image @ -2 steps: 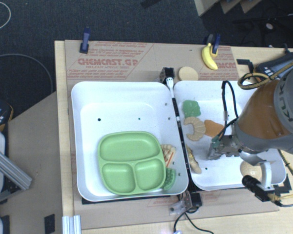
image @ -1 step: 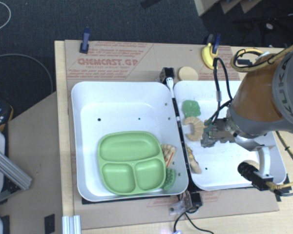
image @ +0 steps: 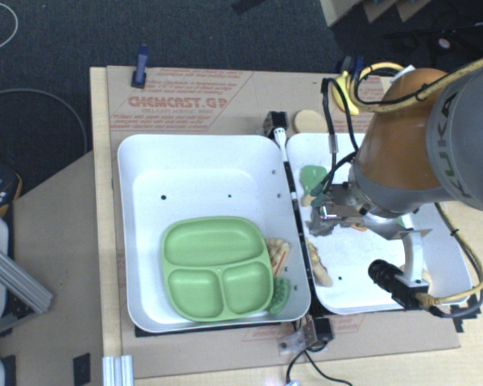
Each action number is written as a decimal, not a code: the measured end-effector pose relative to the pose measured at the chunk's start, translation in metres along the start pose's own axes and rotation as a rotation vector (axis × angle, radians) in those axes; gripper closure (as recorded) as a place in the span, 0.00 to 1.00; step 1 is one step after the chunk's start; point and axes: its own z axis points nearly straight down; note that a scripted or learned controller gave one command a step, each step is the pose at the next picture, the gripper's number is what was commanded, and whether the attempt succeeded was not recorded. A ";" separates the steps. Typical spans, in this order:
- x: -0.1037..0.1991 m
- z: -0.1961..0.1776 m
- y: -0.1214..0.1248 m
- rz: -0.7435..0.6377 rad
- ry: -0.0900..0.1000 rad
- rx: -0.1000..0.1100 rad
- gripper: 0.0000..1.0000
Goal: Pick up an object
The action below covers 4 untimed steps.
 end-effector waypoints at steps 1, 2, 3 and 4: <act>0.018 -0.039 -0.001 0.005 -0.001 0.002 1.00; 0.052 -0.101 0.041 0.003 -0.001 -0.005 1.00; 0.042 -0.214 0.026 0.006 0.000 -0.010 1.00; -0.010 -0.078 0.031 0.014 -0.006 0.019 1.00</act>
